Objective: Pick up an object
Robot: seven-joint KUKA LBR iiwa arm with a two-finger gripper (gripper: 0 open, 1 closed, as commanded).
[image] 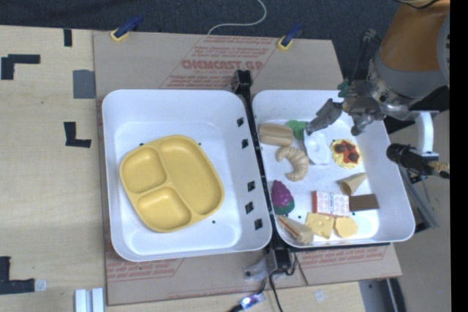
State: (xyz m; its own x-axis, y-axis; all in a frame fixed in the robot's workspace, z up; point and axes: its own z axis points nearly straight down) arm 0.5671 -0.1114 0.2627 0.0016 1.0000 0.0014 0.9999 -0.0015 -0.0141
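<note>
My gripper (335, 126) hangs over the back part of the right bin (395, 190), open, with nothing between its fingers. One finger (319, 119) slants down toward a green toy (296, 128) and a white piece (319, 150). Just below the gripper lies a small pizza toy (345, 153). Further toy foods in this bin are a bread roll (276, 134), a croissant (295, 163), a purple piece (281, 196), a cone (353, 183), a brown bar (363, 202), a pink-and-white wafer (330, 202) and yellow cheese pieces (319, 224).
The left bin (131, 113) holds a yellow divided plate (170, 181). A black clip ridge (248, 150) joins the two bins. The arm (413, 33) rises at the right, above the bin's far corner. Cardboard (219, 62) lies under both bins.
</note>
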